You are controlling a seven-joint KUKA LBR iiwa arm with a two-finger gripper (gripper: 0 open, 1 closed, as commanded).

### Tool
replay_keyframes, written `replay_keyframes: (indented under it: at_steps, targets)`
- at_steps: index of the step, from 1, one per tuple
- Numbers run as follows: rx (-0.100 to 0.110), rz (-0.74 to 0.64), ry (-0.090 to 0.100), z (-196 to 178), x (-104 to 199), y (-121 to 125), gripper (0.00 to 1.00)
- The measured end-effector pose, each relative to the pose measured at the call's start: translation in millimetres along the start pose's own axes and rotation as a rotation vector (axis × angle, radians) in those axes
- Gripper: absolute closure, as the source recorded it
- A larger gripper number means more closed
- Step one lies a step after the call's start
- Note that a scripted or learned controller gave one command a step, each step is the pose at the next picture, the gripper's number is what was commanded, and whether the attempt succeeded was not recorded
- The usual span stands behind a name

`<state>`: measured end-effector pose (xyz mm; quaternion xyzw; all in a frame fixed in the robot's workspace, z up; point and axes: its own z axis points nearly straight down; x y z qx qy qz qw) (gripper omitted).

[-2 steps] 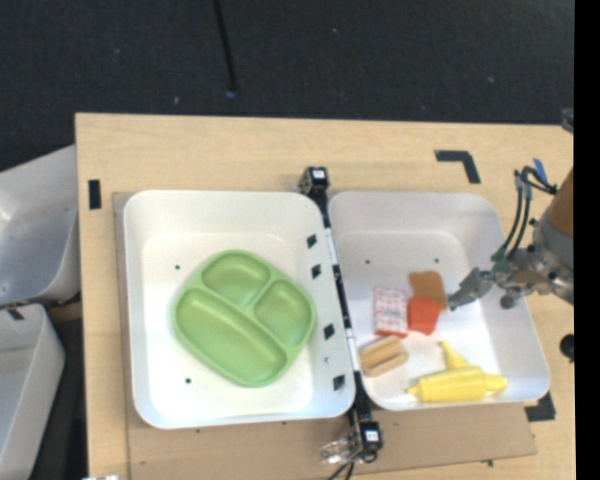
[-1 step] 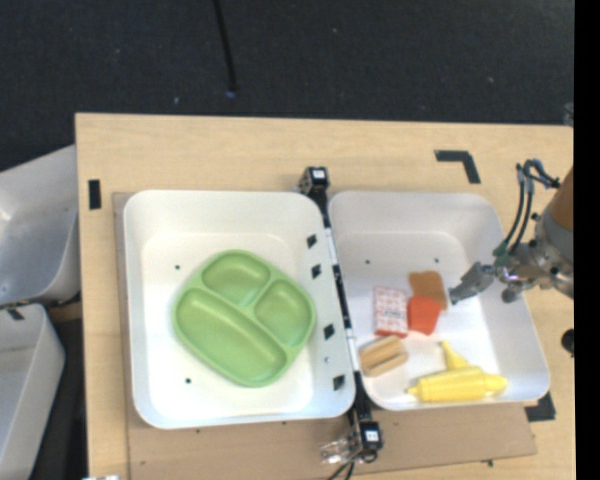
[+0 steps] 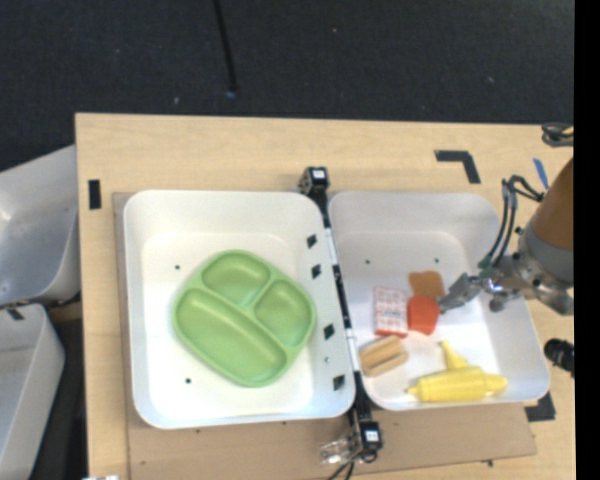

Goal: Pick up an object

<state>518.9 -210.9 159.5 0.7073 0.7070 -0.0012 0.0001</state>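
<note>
Pale wood forms the bench top [image 3: 230,153], and on it sit two shallow white plastic bins side by side, touching along a shared middle edge; the left bin [image 3: 155,218] holds a light green plastic divided plate [image 3: 243,316] with three compartments, lying flat near the bin's centre; the right bin [image 3: 410,213] holds a cluster of small toy foods toward its near half. Among them, a small red cup-shaped block [image 3: 423,315] stands just beside a flat brown square piece [image 3: 427,284], which lies a little farther back; a white card with red print [image 3: 388,311] lies just left of the red block; a tan, sausage-like roll [image 3: 383,355] rests near the bin's left wall, in front of the card; a yellow corn-cob toy [image 3: 458,385] lies along the front wall, with a smaller yellow piece [image 3: 452,353] just behind it. The grey arm with its orange band [image 3: 555,218] reaches in over the right bin's right side; its two-finger gripper [image 3: 464,291] hangs low just right of the red block and the brown piece, tips pointing toward them; nothing can be seen between the fingers, and whether they are spread or closed cannot be told.
</note>
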Motion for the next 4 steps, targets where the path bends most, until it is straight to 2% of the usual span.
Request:
replay_keyframes:
  at_steps: [1,2,3,4]
  targets:
    - [-0.003,0.003,0.001,49.9,-1.2,1.0,0.00]
    - [-0.013,0.004,0.000,34.4,-1.9,3.8,1.00]
    - [-0.007,-0.002,-0.001,-19.4,-12.0,10.9,1.00]
    - [-0.009,-0.003,-0.002,-82.9,-16.7,16.3,1.00]
